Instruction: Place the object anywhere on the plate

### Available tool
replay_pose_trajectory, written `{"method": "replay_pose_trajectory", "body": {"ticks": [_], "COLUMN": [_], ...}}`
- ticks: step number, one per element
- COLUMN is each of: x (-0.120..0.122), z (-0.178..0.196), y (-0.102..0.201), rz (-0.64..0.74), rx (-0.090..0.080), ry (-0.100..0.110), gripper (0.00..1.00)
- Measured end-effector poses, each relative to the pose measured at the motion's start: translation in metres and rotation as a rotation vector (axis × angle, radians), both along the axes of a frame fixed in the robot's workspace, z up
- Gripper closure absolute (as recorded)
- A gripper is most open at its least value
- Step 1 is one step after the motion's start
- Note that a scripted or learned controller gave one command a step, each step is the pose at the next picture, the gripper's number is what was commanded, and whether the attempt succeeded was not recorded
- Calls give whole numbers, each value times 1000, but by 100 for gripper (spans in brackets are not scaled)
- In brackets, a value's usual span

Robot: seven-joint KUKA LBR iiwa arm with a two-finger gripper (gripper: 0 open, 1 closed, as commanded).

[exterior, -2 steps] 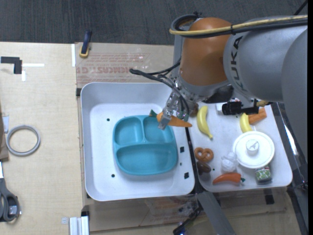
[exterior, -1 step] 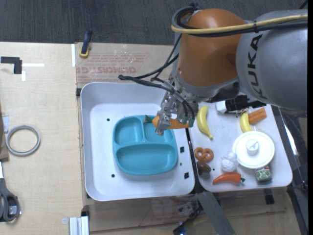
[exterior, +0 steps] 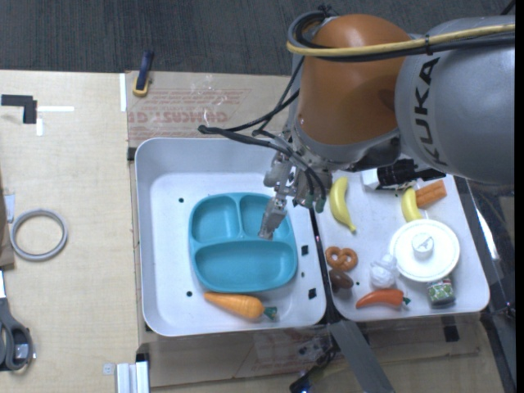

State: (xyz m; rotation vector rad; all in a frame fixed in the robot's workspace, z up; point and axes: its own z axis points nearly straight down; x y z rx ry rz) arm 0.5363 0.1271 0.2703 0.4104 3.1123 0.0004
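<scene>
Gripper (exterior: pixel 274 215) hangs over the blue plate (exterior: pixel 243 256), above its upper right compartment, near the divider between the two white bins. Whether anything is gripped, or how the fingers stand, cannot be told: they are small, grey and seen end-on against the plate, so the task object cannot be picked out with certainty either. Judged risk: if nothing is held, a release here leaves the plate bare and the task undone; if a small item is held, a drop this close to the plate's right rim could bounce it off into the bin or against the divider. The cables trailing from the wrist might also snag on that edge. Left bin (exterior: pixel 160 219) contains the three-compartment plate, all compartments looking bare, and a carrot (exterior: pixel 237 304) lying just beside the plate's lower edge, off it. Right bin (exterior: pixel 471 297) contains two bananas (exterior: pixel 341 205), an orange carrot piece (exterior: pixel 431 193), a pretzel (exterior: pixel 341 258), a dark brown item (exterior: pixel 341 281), a white round lidded container (exterior: pixel 424 250), a red pepper (exterior: pixel 380 299) and a small greenish piece (exterior: pixel 440 291).
</scene>
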Motion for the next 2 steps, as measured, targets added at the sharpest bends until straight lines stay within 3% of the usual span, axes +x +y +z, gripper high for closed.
{"method": "replay_pose_trajectory", "body": {"ticks": [1,2], "x": [1,33], "z": [9,60], "y": [0,-79], "rz": [-1,336], "rx": [0,-1], "ry": [-2,-2], "gripper": [100,100]}}
